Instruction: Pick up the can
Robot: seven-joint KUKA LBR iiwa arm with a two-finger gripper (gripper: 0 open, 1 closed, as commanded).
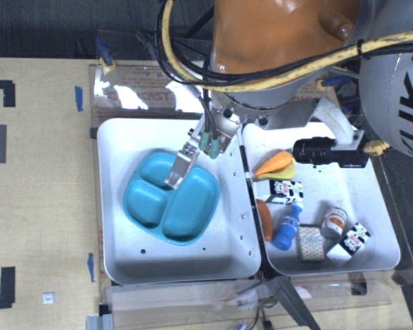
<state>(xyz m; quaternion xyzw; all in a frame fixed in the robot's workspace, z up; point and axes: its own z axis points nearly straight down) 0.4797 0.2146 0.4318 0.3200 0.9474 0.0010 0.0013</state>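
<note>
The can point(334, 221) is small and silver with a red and white label. It rests in the right bin point(389, 243), near its front right, between a tan block and a black-and-white carton. My gripper point(179, 170) hangs over the left bin point(117, 150), above the upper middle of a blue divided plate point(151, 201). It is far to the left of the can, across the wall between the bins, and nothing shows in its grasp.
The right bin also holds an orange carrot point(274, 163), a cow-patterned box point(286, 190), a blue bottle point(286, 229), a brown sausage point(264, 218), a tan block point(310, 243) and a black-and-white carton point(355, 238). A black device point(328, 151) juts over that bin's back.
</note>
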